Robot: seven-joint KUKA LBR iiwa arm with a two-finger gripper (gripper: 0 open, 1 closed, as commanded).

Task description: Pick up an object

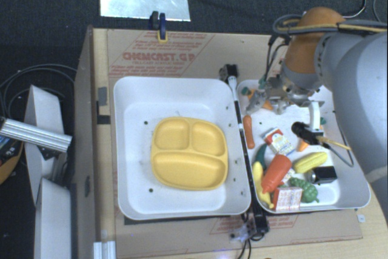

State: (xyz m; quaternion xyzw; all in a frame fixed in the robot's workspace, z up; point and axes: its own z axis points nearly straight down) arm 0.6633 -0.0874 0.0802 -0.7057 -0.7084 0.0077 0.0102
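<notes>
Broadly, the grey arm [339, 63] with its orange band reaches in from the right and hangs over the back of the right bin [354, 191]; the left bin [130, 130] carries a yellow divided plate [188, 151] and nothing else. The gripper [271, 100] sits low near the right bin's rear-left corner, and whether it is spread or closed I cannot tell, since the wrist hides it. All the candidates lie in the right bin, crowded toward its front: a toy carrot [276, 171], a yellow corn-like piece [310, 161], a small red-and-white carton [279, 142], a green leafy toy [307, 189] and a thin red stick [248, 128] along the left wall. The carrot looks the best bet: probably light hollow plastic, stiff and somewhat slick, so a grasp across its thick middle should hold better than one near the tapered tip.
</notes>
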